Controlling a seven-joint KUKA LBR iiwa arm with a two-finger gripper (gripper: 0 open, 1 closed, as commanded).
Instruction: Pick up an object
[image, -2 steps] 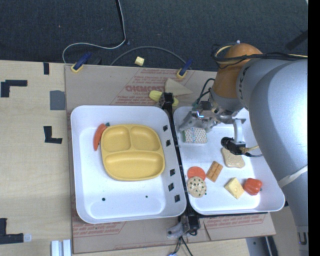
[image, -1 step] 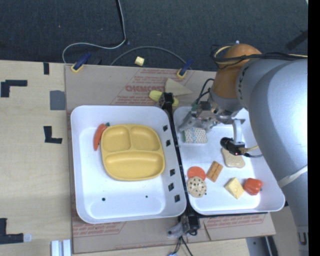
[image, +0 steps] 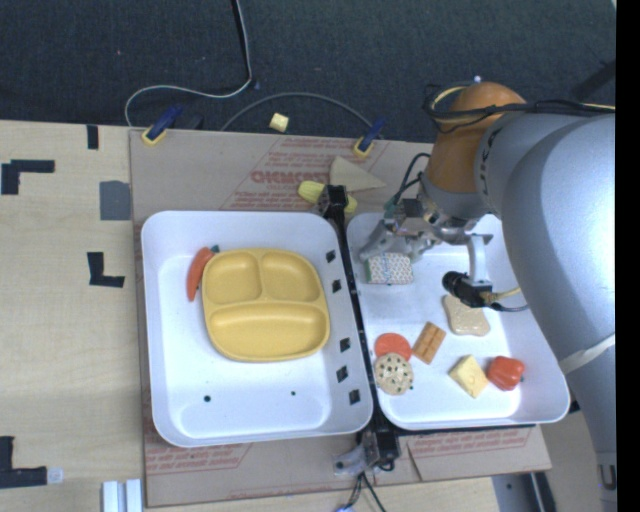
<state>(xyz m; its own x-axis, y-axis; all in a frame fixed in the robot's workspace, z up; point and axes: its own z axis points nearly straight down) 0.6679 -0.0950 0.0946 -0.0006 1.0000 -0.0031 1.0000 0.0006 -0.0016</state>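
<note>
Reaching: big grey arm (image: 560, 220) coming in from the right, bent down over the right bin (image: 535, 400).
Band: orange, above the wrist, near the top of the right bin.
Gripper (image: 395, 250): low at the top left corner of the right bin, pointing left and down.
Fingers: too hard to see, cannot tell if apart or together.
Dotted block (image: 390, 268): small, pale, with dots, right under the gripper tip, maybe touching it, cannot tell if held.
Toast (image: 466, 318): pale slice in the right bin, below the wrist, apart from the gripper.
Cracker (image: 429, 342): tan, near the middle of the right bin.
Tomato slice (image: 392, 346): red, just left of the cracker.
Cookie (image: 393, 375): round with dark chips, touching the tomato slice from below.
Cheese (image: 467, 376): yellow wedge, low in the right bin.
Red pepper (image: 504, 372): just right of the cheese.
Left bin (image: 170, 390): holding a yellow plate (image: 266, 303) with three parts.
Carrot (image: 198, 271): orange, just beside the left edge of the plate.
</note>
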